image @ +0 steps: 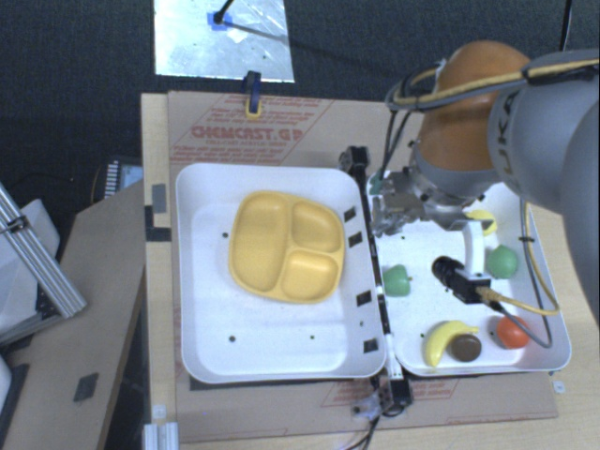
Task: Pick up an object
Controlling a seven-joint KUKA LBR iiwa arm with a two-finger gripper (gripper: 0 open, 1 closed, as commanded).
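1. Judging by looks, you have small toy fruit here: light, stiff, smooth and rounded, so they may slip; take one across its middle.
2. The gripper point(392, 212) sits low at the right bin point(553, 345) near its inner wall, wrist above it.
3. The green fruit point(397, 279) lies just below it, apart; the banana point(441, 338) lies farther down.
4. I cannot tell you whether the tool is parted or gripping anything.

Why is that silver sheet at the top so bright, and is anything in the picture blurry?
Camera view: the foil sheet catches glare from overhead light; the arm looms close and looks soft, while the yellow tray and banana are fairly sharp, with faint shadows.
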